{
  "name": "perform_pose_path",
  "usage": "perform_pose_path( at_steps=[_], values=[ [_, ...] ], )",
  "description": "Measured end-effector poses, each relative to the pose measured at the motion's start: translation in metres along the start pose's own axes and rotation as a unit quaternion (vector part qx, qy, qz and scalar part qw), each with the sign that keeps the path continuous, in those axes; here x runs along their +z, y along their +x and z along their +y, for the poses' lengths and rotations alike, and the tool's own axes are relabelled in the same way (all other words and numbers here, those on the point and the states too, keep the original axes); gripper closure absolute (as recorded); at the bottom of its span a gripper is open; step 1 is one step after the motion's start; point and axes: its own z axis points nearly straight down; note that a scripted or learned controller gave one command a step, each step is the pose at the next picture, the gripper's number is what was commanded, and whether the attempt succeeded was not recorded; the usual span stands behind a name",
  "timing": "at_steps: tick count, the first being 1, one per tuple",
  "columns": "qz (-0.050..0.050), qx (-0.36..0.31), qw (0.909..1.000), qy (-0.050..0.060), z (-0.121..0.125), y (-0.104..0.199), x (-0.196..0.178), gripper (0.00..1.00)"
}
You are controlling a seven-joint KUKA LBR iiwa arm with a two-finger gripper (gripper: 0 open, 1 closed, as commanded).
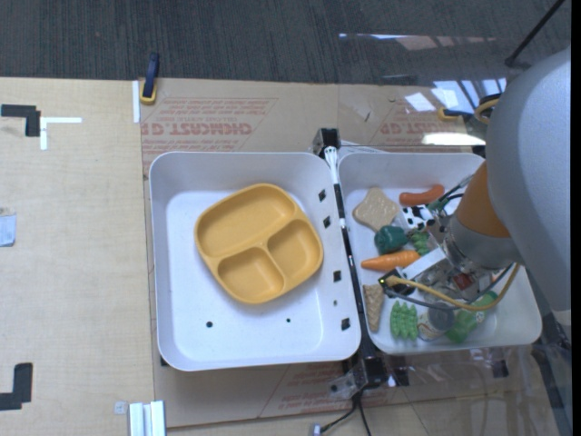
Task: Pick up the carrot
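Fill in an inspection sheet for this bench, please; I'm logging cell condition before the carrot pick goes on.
Surface: cardboard-covered bench bearing two white bins, left bin and right bin.
Job's things: carrot lying in the right bin, beside the arm's wrist.
Clutter: yellow divided plate in the left bin; toy sausage, bread slice, green pea pod and other toy foods in the right bin.
Grippers: gripper low over the right bin; finger state unclear.
Cables: black cable at the front edge.
Surroundings: dark carpet beyond the bench.
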Motion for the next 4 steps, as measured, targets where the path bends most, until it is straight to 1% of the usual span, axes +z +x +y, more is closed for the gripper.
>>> perform_pose_path(
  at_steps=[1,2,3,4],
  values=[
    [-0.001,0.073,0.9973,0.0,0.017,0.018,0.0,0.0],
    [0.0,-0.013,0.9999,-0.001,0.069,0.003,-0.112,0.0],
    [0.0,0.073,0.9974,0.001,0.069,-0.054,-0.038,0.0],
    [0.001,0.074,0.9973,-0.001,0.108,-0.056,-0.144,0.0]
  ],
)
